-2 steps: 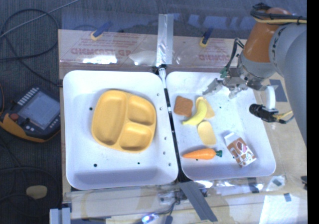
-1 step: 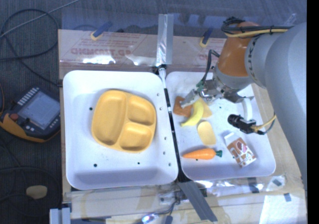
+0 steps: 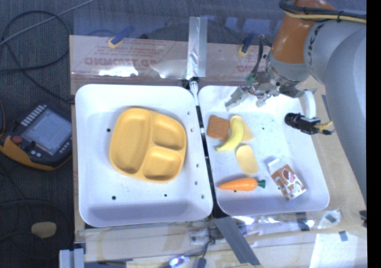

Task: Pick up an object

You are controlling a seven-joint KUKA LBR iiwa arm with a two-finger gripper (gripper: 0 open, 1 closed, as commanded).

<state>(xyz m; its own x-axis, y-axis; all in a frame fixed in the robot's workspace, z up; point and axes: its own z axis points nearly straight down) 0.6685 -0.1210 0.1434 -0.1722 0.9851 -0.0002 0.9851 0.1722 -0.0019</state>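
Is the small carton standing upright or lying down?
Lying down: the carton rests on its side on the right bin's floor.

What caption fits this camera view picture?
Robot gripper hovers over the right bin of toy food; a yellow tray sits in the left bin.

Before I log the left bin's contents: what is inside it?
The left bin holds one yellow divided tray with three compartments, all bare. A few small dark spots show on the bin floor around it. Whatever lies under the tray is covered and cannot be seen.
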